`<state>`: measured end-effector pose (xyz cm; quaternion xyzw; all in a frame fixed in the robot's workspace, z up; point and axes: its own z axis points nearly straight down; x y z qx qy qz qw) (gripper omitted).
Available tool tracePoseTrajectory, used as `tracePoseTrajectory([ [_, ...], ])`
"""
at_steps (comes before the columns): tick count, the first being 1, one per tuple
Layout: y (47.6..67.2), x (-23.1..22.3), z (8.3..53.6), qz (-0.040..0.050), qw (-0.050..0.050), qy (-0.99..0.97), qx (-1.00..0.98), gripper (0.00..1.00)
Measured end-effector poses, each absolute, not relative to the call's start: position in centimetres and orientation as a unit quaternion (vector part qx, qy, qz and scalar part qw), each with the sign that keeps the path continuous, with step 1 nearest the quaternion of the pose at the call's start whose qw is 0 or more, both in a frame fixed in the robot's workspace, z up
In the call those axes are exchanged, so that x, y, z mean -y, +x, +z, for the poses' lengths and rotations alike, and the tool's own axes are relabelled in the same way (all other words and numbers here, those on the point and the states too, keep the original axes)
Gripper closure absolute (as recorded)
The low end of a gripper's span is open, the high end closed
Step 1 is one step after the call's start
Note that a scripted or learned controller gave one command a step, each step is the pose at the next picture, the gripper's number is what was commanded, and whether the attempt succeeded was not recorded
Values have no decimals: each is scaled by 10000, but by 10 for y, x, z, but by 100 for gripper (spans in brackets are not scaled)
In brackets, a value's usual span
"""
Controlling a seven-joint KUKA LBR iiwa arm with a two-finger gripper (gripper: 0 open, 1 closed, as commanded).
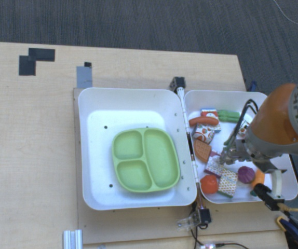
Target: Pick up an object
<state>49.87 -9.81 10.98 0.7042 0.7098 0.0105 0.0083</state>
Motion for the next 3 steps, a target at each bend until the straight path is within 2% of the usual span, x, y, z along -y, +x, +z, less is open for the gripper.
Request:
tracePoseTrajectory([
  [1,499,98,110,104,81,7042,-7098,0],
  [2,500,98,118,107,79,7030,-7110,100],
  [3,500,97,118,107,78,7033,-7108,0],
])
